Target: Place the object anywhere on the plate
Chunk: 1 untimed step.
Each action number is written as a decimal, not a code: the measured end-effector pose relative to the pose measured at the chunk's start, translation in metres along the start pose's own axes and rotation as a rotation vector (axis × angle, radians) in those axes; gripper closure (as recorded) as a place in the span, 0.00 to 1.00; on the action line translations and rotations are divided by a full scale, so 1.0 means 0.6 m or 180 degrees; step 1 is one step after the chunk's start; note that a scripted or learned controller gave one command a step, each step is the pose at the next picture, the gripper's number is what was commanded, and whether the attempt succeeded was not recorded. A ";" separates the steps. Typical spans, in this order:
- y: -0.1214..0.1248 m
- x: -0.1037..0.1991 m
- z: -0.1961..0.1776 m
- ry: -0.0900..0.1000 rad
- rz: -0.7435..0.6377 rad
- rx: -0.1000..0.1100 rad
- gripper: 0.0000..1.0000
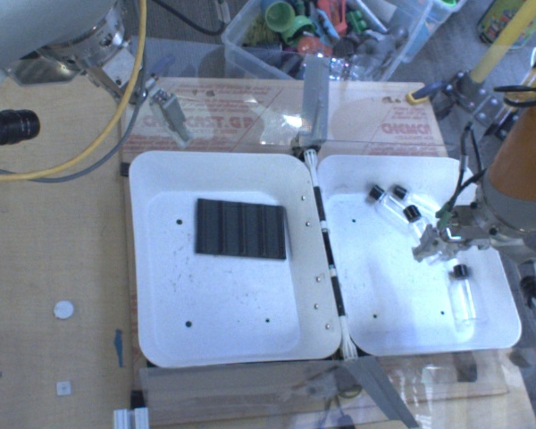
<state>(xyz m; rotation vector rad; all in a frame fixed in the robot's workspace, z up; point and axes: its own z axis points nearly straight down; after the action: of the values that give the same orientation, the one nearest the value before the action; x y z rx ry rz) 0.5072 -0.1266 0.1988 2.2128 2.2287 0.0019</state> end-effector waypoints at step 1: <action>0.000 0.000 0.000 0.0000 0.0000 0.0000 0.00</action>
<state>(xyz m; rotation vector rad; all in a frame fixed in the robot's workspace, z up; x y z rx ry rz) 0.5072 -0.1266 0.1989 2.2128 2.2286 0.0020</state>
